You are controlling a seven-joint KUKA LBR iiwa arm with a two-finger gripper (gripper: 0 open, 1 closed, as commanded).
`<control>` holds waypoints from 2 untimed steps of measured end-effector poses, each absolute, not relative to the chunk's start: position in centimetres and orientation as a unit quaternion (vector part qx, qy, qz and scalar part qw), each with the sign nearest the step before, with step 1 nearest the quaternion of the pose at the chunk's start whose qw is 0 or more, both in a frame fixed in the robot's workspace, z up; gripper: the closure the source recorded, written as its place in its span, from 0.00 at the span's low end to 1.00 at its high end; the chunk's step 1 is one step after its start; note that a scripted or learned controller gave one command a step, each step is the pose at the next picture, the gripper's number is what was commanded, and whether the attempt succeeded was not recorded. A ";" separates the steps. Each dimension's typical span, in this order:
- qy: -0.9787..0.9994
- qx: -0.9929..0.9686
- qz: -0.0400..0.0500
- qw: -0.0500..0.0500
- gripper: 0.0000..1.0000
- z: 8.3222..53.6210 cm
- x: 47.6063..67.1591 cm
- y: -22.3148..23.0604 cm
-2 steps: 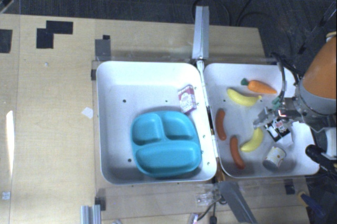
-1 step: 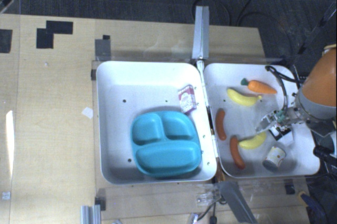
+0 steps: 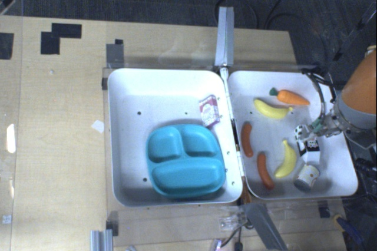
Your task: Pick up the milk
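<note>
The end effector point(image 3: 310, 136) sits low over the right bin point(image 3: 339, 185), near its right side, with the grey arm point(image 3: 359, 96) and its orange band reaching in from the right; whether it is released or clenched cannot be told. A small black-and-white object lies right under it, too small to identify. Just left of it lies a yellow banana point(image 3: 287, 160), and below it a small grey-and-white can point(image 3: 306, 177) lies on its side. Two red sausages point(image 3: 247, 139) lie farther left, with another banana point(image 3: 270, 109) and a carrot point(image 3: 290, 97) toward the far wall. The milk point(image 3: 209, 111), a small red-and-white carton, lies in the left bin point(image 3: 126, 126) against its right wall, just above a blue divided plate point(image 3: 185, 160), well apart from the end effector. Both bins rest on the table point(image 3: 53, 126).
</note>
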State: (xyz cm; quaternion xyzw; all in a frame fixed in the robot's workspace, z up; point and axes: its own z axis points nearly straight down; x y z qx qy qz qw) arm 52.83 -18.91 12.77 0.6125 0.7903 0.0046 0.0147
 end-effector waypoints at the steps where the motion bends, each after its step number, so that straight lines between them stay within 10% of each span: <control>1: 0.777 0.630 0.001 0.001 1.00 18.9 48.9 -17.6; 2: 0.591 0.806 0.000 0.001 1.00 22.4 48.9 -11.1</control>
